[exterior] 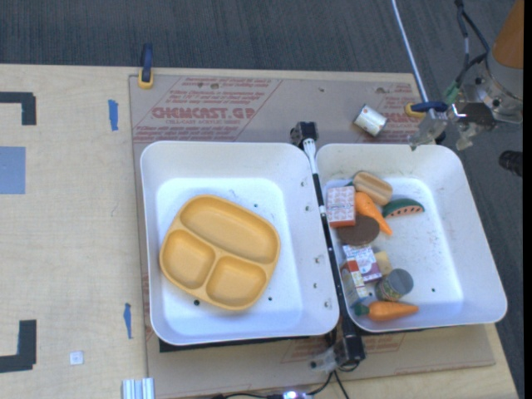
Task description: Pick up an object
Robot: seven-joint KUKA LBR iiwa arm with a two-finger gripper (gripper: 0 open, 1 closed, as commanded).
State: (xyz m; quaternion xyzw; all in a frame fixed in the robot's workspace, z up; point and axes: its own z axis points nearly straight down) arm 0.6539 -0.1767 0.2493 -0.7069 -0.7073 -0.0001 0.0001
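Note:
The right bin (465, 248) holds a pile of toy food along its left side. It includes a bread roll (371, 185), a red and white carton (340, 204), a carrot (371, 212), a watermelon slice (404, 208), a brown disc (360, 231), a grey can (397, 283) and a second carrot (391, 310). My gripper (441, 135) hangs above the bin's far edge, near its right corner and well away from the pile. Its fingers stand open with nothing between them.
The left bin (158, 181) holds a yellow divided plate (220, 251). A small white block (370, 120) lies on the cardboard behind the right bin. A blue clamp (427, 106) sits close to the gripper. A black bar (320, 206) runs between the bins.

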